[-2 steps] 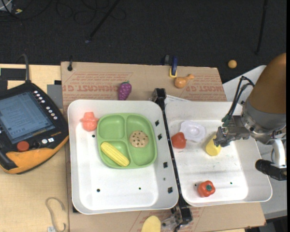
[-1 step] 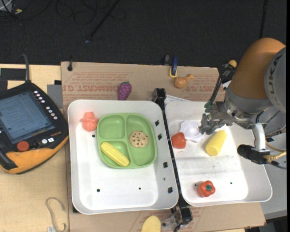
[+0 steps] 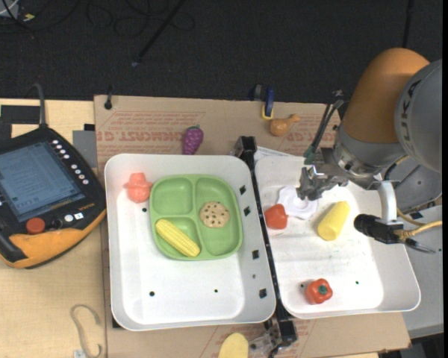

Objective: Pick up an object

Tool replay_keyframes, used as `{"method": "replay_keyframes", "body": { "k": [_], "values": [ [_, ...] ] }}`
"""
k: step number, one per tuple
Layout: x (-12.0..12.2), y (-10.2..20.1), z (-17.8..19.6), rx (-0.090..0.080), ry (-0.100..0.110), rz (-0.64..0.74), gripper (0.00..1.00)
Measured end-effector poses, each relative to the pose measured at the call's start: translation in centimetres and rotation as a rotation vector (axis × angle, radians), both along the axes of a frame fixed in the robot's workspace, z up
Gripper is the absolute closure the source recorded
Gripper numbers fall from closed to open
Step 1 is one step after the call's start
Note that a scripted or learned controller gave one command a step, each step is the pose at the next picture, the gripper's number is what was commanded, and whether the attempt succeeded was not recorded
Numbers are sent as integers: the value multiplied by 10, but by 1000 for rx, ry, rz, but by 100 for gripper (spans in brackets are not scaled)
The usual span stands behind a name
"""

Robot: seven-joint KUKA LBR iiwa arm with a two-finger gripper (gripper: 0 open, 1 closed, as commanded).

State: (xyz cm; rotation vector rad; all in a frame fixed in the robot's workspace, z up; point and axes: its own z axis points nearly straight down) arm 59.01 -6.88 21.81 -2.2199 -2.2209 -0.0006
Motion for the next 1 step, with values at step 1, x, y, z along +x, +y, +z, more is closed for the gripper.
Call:
{"method": "replay_keyframes", "body": {
  "k": [1],
  "values": [
    [-1,-3,19,-1,0,3,100]
  ]
}}
